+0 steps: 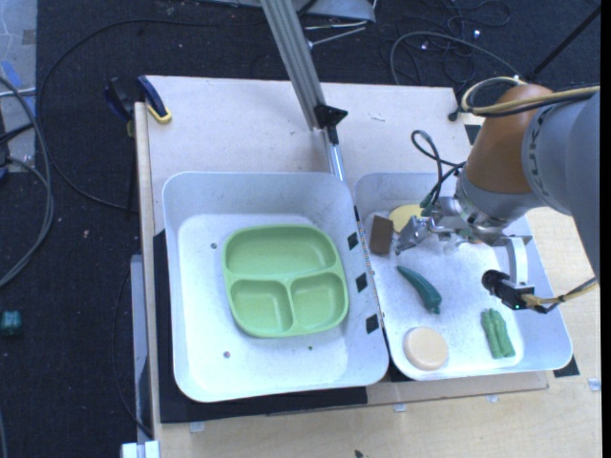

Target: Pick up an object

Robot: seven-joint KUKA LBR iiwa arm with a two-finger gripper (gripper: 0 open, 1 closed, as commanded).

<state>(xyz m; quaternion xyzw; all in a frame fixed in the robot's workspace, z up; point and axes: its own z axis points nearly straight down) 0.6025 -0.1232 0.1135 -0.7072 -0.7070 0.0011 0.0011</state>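
— Where's the arm [535,151] right now?

— Reaching in from the right, over the right bin [535,351]. Its end effector [420,229] sits low near that bin's far left corner, just beside a brown block [380,236] and a yellow piece [405,216].

— Has it got hold of anything?

— I can't tell. The metal parts are bunched together there and the tips are too hard to make out, so whether they're apart or together is beyond me.

— What else is in that bin?

— A dark green pepper-like thing [421,287] lies slanted near the middle, just below the end effector. A round cream disc [426,347] sits at the near edge, and a bundle of green beans [497,333] lies toward the right side, well apart from the disc.

— And the left bin [191,218]?

— It carries a light green divided plate [286,280] with three compartments, lying flat around the middle. Both bins rest on the pale tabletop [229,122].
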